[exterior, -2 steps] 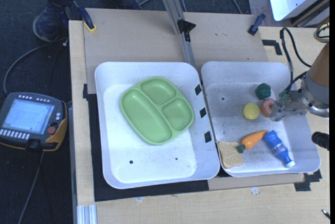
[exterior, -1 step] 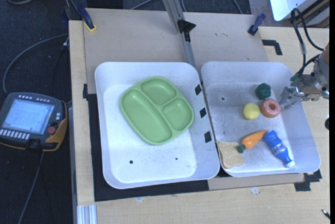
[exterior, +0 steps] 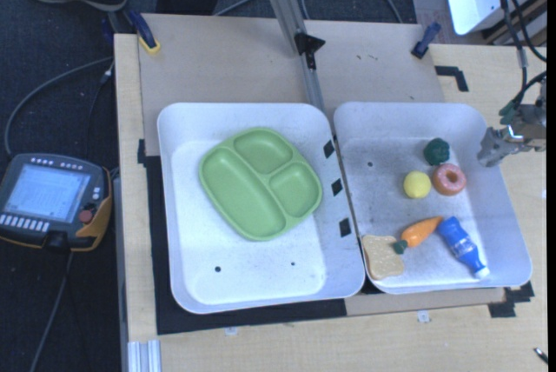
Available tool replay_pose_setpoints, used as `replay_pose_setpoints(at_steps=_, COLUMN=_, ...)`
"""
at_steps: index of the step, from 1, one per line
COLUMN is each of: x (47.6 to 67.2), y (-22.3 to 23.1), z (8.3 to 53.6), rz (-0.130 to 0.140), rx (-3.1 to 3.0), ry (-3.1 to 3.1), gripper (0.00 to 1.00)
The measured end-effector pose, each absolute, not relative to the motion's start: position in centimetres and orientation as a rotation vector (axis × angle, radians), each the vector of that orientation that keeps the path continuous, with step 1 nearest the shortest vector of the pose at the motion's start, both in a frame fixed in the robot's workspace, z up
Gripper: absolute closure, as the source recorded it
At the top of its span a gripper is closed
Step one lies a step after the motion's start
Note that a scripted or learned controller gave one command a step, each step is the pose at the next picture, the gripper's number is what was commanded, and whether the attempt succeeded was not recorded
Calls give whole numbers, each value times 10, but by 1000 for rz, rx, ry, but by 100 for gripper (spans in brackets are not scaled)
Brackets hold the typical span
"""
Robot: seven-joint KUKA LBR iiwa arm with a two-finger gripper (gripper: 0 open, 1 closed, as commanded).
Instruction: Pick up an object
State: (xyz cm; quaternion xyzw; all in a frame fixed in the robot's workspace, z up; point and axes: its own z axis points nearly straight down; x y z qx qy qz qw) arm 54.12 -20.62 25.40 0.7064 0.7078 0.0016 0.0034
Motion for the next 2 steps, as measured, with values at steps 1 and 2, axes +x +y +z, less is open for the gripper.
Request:
replay_pose_setpoints(at_steps=1, x=547, y=-151, z=241, rz=2, rx=2217, ry=2231, gripper=100)
replay_pose_setpoints(at_steps=2, x=555, y=-93, z=249, rz=5, rx=2214, ry=2231, gripper=100)
